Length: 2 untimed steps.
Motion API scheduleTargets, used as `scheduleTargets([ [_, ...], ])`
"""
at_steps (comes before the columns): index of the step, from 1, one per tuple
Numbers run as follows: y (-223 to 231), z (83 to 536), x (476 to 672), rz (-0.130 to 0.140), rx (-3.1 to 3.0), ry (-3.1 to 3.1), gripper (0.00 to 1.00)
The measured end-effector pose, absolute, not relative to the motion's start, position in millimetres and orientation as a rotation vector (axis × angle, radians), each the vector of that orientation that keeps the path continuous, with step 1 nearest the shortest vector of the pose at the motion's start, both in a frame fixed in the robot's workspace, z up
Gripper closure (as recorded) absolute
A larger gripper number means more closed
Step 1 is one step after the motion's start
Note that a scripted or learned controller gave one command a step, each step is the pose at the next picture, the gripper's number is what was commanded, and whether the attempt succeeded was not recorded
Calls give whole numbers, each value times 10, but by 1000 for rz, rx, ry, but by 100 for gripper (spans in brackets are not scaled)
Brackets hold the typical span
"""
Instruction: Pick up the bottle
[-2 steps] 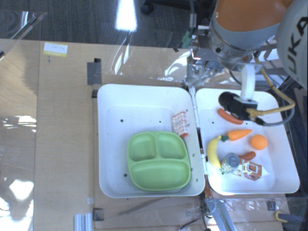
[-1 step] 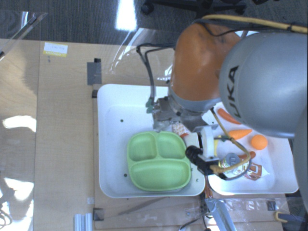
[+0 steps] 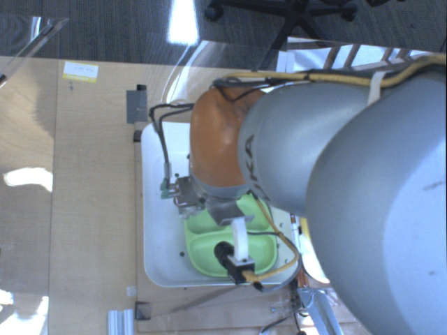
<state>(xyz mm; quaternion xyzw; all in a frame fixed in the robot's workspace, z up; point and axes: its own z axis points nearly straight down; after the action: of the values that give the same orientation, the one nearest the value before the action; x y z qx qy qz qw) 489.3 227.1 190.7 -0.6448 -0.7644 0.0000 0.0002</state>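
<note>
My grey arm with its orange band [image 3: 216,142] reaches in from the right and hangs low over the left white bin [image 3: 155,257]. The gripper [image 3: 211,215] points down into the bin, right above a pale green moulded thing [image 3: 201,248] with rounded hollows that lies in the near part of the bin. The wrist hides the gripper's tips and whatever sits between them. I cannot make out a bottle's shape; the arm's bulk covers the middle and right of this bin and the whole bin beside it.
Bare wooden bench [image 3: 77,208] stretches to the left of the bin. A small grey bracket [image 3: 137,105] stands at the bin's far left corner, with a yellow label [image 3: 80,70] beyond it. An office chair base [image 3: 300,9] is on the floor behind.
</note>
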Motion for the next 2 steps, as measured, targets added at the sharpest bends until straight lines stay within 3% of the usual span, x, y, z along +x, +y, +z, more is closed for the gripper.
scheduleTargets([
  [1,1776,2594,5229,-8,-1547,-2741,100],
  [2,2256,2309,5248,-4,-2173,-2271,100],
])
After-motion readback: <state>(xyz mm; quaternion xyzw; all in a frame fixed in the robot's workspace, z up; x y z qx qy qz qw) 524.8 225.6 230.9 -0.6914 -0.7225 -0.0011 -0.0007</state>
